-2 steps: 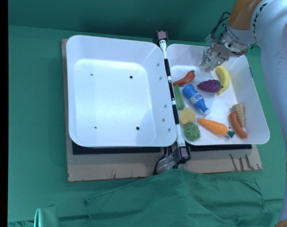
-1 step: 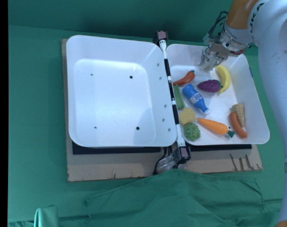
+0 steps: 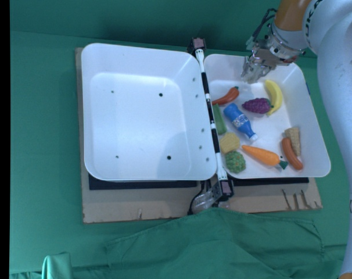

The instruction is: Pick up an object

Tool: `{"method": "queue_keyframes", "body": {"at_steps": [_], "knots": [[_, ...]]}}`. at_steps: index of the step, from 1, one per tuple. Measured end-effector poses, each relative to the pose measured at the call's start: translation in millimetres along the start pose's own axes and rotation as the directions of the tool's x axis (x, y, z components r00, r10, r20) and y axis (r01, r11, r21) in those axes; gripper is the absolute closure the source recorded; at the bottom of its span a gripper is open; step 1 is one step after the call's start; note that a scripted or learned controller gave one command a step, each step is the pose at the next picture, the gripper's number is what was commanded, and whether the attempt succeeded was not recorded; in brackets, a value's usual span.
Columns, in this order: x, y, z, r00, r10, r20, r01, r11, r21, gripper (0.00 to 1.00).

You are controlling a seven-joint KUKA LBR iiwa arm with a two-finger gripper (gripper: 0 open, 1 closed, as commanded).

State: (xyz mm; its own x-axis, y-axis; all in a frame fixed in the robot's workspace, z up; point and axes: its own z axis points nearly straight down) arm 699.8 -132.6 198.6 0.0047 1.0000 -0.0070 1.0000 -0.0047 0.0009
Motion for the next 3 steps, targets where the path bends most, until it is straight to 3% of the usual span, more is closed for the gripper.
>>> {"method": "queue_keyframes", "body": {"at_steps": [1, 2, 3], "knots": [[-1.1, 1.6, -14.0, 1.000, 0.002, 0.002, -0.002, 1.000, -0.007, 1.00], [-25.4, 2.2, -123.1, 1.000, -0.001, -0.001, 0.001, 1.000, -0.017, 1.00], [-24.2, 1.1, -115.2, 1.000, -0.002, -0.003, 0.002, 1.000, -0.005, 0.00]]}}
